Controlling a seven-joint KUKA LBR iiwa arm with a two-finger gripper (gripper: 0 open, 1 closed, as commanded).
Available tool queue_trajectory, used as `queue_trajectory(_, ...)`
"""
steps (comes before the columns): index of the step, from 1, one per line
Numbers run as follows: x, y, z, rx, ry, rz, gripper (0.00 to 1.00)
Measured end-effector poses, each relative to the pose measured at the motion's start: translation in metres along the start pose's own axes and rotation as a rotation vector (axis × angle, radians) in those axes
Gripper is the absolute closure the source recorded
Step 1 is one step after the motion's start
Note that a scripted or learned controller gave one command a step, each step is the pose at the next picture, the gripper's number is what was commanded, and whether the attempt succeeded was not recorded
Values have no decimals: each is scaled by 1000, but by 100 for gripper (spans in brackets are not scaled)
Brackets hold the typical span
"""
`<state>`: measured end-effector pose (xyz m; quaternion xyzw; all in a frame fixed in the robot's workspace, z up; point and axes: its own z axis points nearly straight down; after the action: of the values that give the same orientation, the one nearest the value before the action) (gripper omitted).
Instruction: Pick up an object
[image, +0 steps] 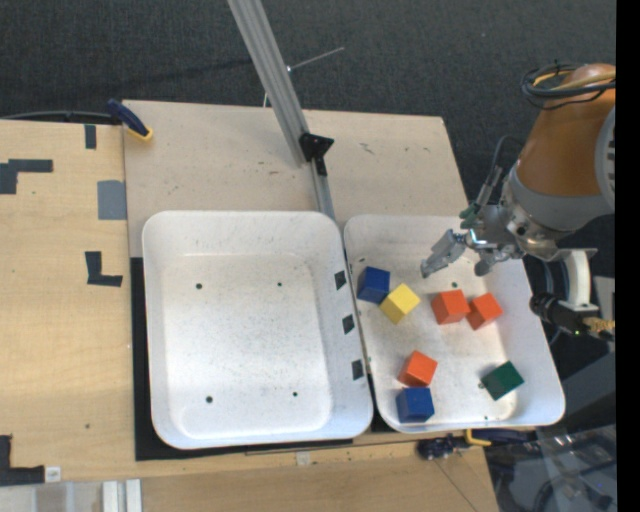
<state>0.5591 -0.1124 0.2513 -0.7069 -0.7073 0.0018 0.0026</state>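
White plastic, two shallow bins side by side on a wooden bench. The left bin (245, 330) holds nothing but dark specks. The right bin (530, 385) holds seven cubes: a blue cube (373, 284) touching a yellow cube (401, 302) near the bin's left wall; two orange cubes (449, 306) (484, 310) just beside each other at centre-right; a third orange cube (419, 369) directly above a second blue cube (414, 404) near the front rim; and a green cube (502, 380) toward the front right corner.

The arm (565, 150) enters from the right. Its gripper (462, 253) hangs over the rear part of the right bin — above and behind the orange pair, apart from every cube. Two fingers are visible, one (440, 256) pointing toward the blue–yellow pair; the jaws stand apart, with nothing between them.

A metal pole (275, 75) slants across the bench behind the bins.
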Motion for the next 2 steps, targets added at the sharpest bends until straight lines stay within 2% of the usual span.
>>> queue_trajectory(1,0,1,-3,-5,-1,-1,0)
queue_trajectory(2,2,-8,45,0,-1,0,0)
